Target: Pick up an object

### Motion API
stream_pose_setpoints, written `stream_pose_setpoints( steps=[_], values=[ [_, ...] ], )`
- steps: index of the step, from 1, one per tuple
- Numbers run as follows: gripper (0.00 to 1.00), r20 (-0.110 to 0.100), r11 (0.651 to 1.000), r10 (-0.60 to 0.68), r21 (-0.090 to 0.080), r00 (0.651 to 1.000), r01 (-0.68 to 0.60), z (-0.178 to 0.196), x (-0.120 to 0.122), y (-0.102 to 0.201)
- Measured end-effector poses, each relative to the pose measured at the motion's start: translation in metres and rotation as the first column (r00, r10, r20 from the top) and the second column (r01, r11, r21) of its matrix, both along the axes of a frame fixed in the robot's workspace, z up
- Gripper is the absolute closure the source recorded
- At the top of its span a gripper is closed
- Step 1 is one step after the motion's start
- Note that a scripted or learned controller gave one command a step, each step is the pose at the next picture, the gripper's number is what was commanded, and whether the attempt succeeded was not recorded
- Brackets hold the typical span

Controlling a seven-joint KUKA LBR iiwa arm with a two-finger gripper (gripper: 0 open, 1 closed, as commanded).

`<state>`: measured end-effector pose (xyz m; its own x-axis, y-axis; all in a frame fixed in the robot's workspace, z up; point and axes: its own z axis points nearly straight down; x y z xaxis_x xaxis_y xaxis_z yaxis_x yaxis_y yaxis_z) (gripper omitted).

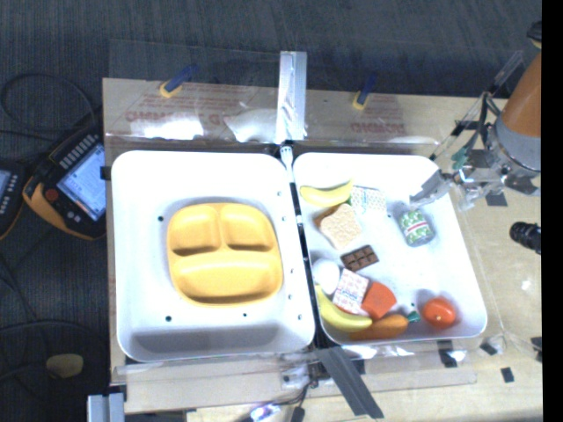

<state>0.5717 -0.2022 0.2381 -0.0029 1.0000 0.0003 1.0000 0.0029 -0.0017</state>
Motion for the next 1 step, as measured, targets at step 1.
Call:
stream_pose_setpoints(
  steps=[1],
  values=[
    [0.00,-0.001,0.991,-0.137,0.000,0.991,0.137,-0.0966,0.0332,-0.0156]
  ],
)
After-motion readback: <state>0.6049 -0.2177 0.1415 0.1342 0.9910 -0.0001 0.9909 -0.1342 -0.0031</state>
